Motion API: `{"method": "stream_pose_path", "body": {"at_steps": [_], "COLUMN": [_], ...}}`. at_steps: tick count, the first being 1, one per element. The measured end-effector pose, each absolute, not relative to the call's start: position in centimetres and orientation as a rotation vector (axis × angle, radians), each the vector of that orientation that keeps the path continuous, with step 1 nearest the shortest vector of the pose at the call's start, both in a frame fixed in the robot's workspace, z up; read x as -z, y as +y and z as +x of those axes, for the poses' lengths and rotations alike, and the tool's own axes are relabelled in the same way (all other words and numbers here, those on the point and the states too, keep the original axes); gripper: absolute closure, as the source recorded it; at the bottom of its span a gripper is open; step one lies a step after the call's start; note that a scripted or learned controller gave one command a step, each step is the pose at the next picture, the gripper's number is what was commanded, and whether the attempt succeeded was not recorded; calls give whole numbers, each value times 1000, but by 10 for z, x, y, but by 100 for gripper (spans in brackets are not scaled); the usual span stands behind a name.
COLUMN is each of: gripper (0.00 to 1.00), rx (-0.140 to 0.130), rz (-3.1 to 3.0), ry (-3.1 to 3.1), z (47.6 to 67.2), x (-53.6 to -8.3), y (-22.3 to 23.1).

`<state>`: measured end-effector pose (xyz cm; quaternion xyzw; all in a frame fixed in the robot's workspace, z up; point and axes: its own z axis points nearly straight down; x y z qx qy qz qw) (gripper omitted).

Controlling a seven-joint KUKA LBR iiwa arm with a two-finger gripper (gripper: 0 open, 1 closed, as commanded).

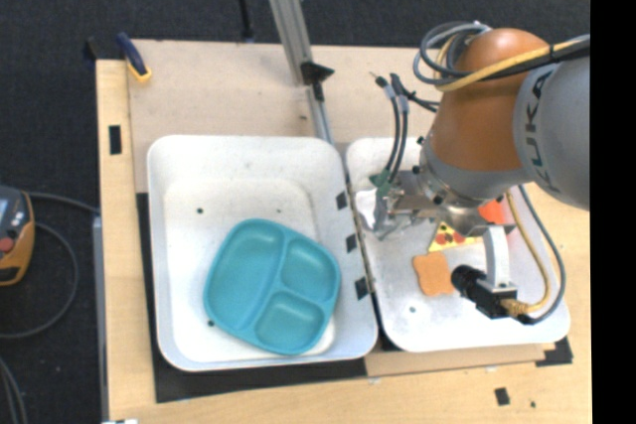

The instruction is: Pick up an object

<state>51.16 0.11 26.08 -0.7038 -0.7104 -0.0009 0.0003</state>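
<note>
The tool [383,213] sits over the left edge of the right bin [407,321]; its opening cannot be told. An orange square [432,275] lies nearby.

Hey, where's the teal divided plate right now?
In the camera view, the teal divided plate lies flat in the left bin, toward its lower right corner, close to the right bin.

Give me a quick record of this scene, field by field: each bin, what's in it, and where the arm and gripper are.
left bin: teal divided plate, lying flat
right bin: orange flat piece; small yellow item and red-orange item, both partly hidden by the arm
arm: reaching in over the right bin
gripper: low, near the right bin's left wall
held object: none visible
</note>
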Motion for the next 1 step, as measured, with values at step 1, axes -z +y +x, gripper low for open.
{"method": "stream_pose_path", "body": {"at_steps": [1], "gripper": [100], "rx": [2], "rz": [-2214], "ry": [-2229], "z": [518], "x": [-258], "y": [43]}}
